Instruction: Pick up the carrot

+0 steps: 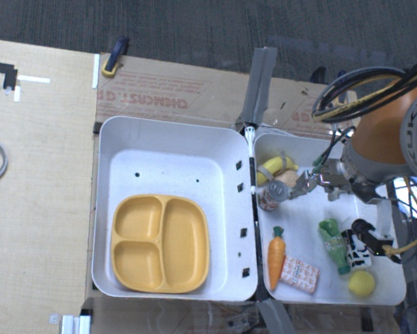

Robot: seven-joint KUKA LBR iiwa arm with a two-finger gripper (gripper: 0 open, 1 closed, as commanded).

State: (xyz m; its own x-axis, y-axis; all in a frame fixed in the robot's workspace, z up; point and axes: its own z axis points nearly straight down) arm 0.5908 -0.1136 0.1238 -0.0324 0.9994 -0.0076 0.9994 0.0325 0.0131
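Note:
The carrot [276,258], orange with a green top, lies lengthwise along the left wall of the right bin [305,227], its tip pointing toward the front. My gripper [301,185] hangs over the back left of that bin, above and behind the carrot and apart from it. It sits close to a small round can [268,197] and a yellow banana-like toy [279,165]. Nothing shows as held in the gripper.
Right bin also holds a pink packet [299,275] beside the carrot, a green item [330,238], a black-and-white item [360,251] and a yellow ball [361,283]. The left bin [106,188] bears a yellow divided plate [161,243]. Cables trail from the arm at right.

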